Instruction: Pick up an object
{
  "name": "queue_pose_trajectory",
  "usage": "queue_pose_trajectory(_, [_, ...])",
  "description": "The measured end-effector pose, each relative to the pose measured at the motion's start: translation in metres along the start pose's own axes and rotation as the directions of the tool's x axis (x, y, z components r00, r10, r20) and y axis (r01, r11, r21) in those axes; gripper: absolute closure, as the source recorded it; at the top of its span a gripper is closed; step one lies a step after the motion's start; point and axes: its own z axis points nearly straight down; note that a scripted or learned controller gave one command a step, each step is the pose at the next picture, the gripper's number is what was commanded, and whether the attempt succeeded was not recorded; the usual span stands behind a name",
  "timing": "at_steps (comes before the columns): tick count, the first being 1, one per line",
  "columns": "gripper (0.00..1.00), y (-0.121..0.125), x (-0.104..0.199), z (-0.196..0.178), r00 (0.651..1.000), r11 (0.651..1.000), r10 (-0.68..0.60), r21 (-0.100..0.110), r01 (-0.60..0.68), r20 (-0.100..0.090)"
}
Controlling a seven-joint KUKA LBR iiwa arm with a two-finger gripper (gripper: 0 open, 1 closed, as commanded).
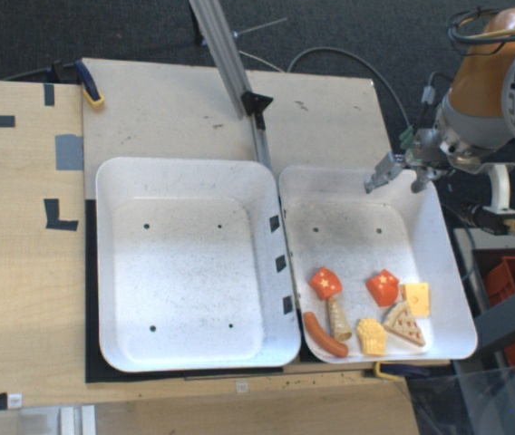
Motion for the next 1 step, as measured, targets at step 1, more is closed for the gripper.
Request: queue_pose_trajectory(1, [0.0, 0.0, 0.0, 0.0, 1.0, 1.0, 0.0, 0.0, 0.0, 0.0])
